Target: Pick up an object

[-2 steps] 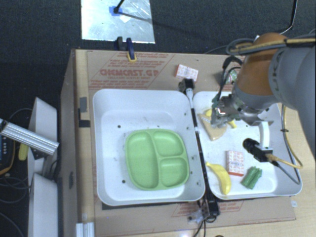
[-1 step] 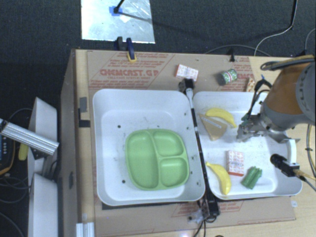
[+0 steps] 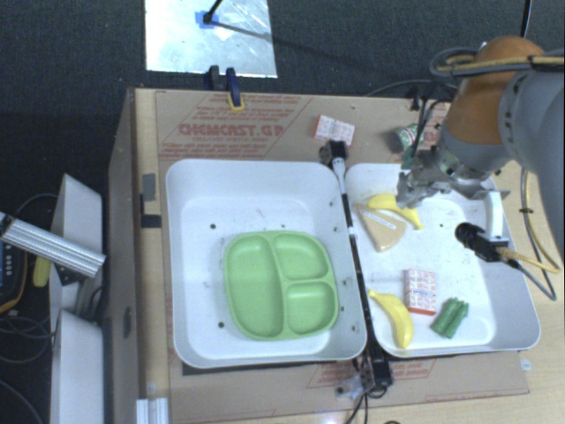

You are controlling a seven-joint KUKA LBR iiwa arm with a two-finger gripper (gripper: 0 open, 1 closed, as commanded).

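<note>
The right bin holds a yellow banana at its upper left, resting on a tan wedge-shaped piece. Lower down lie a second banana, a red-and-white patterned packet and a green ridged object. My gripper reaches down from the right and sits just above the upper banana's right end. Its fingers are small and dark against the bin, and nothing shows between them.
The left bin carries a green divided plate. A small printed card and a green-and-white item lie on the cardboard behind the bins. A blue clamp stands at the bench's far edge.
</note>
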